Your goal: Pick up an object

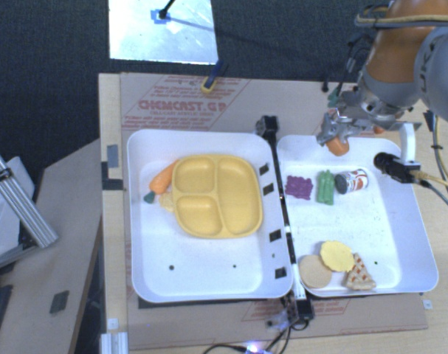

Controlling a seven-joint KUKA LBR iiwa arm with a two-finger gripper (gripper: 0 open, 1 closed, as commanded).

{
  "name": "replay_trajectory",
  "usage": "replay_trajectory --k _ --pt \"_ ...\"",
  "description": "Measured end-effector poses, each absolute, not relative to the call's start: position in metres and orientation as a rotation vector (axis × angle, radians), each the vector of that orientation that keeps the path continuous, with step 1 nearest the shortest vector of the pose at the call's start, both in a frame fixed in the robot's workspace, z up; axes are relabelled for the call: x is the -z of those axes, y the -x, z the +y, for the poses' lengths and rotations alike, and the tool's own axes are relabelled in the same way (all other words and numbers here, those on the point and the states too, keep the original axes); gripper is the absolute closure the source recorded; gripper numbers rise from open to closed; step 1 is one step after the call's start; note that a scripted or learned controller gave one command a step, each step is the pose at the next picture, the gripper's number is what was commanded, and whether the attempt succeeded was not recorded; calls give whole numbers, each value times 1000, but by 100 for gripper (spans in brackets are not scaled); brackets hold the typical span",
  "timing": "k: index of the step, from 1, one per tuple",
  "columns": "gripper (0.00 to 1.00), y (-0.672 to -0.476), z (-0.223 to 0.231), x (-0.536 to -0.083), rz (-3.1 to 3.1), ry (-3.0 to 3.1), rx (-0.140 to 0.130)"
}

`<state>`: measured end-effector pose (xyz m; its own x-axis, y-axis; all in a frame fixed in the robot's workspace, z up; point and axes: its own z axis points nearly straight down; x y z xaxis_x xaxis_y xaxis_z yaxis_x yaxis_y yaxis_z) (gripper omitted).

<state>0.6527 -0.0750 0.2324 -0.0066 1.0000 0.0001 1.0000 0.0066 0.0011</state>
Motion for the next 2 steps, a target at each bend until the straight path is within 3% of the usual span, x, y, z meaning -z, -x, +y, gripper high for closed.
replay_trajectory --k 1,2 --pt "100 -657 -71 -217 2227 -2214 0" --pt "100 -646 -70 -215 2222 -2220 0"
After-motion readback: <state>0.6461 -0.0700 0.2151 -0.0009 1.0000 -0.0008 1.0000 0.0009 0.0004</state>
